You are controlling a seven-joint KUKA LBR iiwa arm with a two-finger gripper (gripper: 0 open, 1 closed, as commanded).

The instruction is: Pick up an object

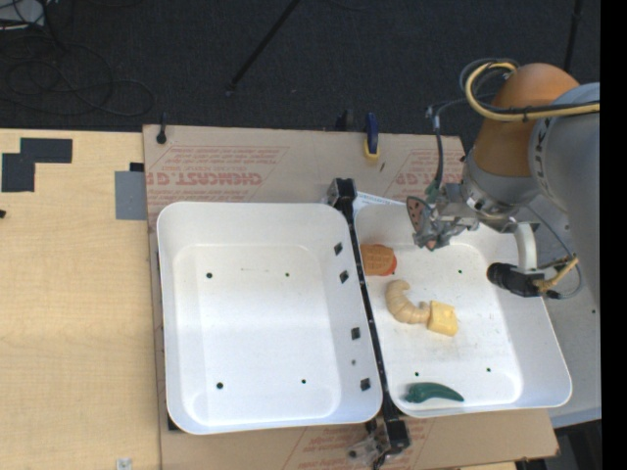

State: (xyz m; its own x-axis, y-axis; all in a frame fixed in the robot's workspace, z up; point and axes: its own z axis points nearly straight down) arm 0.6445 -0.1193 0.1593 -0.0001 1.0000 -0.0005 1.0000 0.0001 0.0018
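Gripper [431, 235] hangs over my right bin's [549, 360] far edge; whether its fingers are spread I cannot tell. Orange piece [378, 258], tan piece [419, 308] mid-floor, green piece [433, 393] near front rim

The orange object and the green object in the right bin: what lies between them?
In the camera view, a tan curved piece joined to a yellow block lies between the orange object and the green object.
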